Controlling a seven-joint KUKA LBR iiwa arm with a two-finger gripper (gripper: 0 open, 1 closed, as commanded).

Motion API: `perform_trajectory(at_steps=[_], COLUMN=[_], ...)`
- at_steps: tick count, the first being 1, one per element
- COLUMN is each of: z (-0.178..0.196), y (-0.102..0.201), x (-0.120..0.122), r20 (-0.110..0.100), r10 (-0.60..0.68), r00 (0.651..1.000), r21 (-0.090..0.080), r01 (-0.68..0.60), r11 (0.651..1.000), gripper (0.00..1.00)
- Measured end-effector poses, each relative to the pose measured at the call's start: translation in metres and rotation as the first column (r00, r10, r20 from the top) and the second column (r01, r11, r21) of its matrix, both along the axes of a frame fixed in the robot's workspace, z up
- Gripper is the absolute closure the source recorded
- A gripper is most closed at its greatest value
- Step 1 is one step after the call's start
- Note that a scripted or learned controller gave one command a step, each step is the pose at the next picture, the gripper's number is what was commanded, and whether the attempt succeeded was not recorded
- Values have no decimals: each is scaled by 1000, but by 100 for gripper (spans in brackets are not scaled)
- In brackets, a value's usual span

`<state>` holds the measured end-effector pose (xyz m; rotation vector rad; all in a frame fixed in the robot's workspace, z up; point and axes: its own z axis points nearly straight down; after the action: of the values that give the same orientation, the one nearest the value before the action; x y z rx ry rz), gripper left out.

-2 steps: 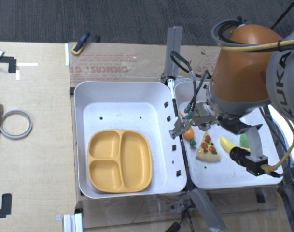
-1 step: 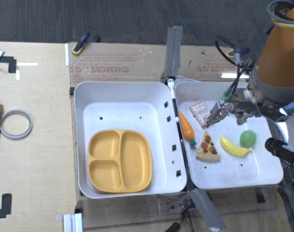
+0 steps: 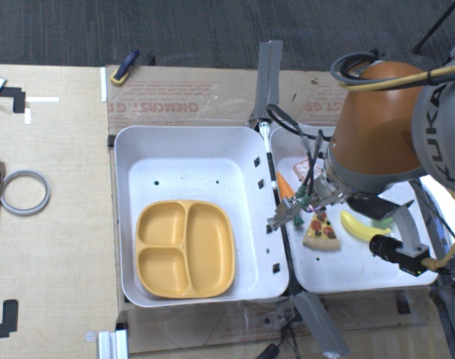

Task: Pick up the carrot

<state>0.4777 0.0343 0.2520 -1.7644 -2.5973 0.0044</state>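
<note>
The carrot (image 3: 285, 185) is a small orange piece lying at the left edge of the right bin (image 3: 347, 275), close to the wall between the two bins. My gripper (image 3: 291, 212) reaches down and to the left from the big orange and grey wrist. Its tip sits just in front of the carrot's near end and seems to touch it. Cables and the wrist hide part of the area around the carrot.
A toy pizza slice (image 3: 321, 232), a banana (image 3: 360, 227) and a green item (image 3: 385, 220) lie in the right bin near the gripper. The left bin (image 3: 182, 155) holds a yellow divided plate (image 3: 186, 248). A tape roll (image 3: 22, 192) lies on the bench at far left.
</note>
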Motion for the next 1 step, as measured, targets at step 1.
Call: perform_trajectory(at_steps=[1], z=[189], y=[-30], x=[1], r20=[3], r10=[-129], r00=[992], r21=[-1], r01=[129], r11=[992], gripper=[0])
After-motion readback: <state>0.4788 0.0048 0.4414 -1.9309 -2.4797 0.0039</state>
